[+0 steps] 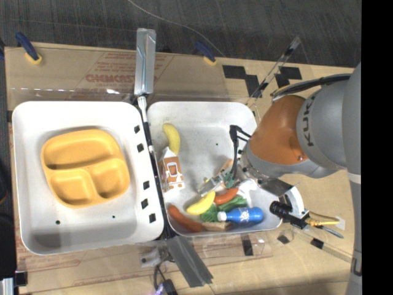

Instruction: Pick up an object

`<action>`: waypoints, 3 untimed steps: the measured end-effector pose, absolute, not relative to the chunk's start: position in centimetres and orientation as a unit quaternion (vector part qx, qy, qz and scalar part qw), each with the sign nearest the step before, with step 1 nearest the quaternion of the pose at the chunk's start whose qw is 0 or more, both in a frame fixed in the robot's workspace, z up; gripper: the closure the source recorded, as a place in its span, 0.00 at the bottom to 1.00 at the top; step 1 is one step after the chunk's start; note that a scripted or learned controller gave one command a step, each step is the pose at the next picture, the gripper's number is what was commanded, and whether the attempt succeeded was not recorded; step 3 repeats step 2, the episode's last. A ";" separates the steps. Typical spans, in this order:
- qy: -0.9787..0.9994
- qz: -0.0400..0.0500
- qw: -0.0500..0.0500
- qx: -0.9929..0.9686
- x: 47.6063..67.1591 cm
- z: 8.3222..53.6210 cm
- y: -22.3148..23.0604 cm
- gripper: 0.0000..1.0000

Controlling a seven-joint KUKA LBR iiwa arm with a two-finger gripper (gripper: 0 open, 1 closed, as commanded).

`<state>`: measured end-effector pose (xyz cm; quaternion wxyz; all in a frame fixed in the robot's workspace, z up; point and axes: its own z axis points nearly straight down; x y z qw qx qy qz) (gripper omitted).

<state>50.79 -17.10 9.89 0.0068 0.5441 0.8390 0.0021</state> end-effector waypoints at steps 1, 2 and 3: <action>0.840 0.002 0.010 0.542 51.0 11.1 -17.2 1.00; 0.823 0.002 0.002 0.568 56.8 19.4 -9.7 1.00; 0.823 0.002 0.002 0.568 56.8 19.4 -9.7 1.00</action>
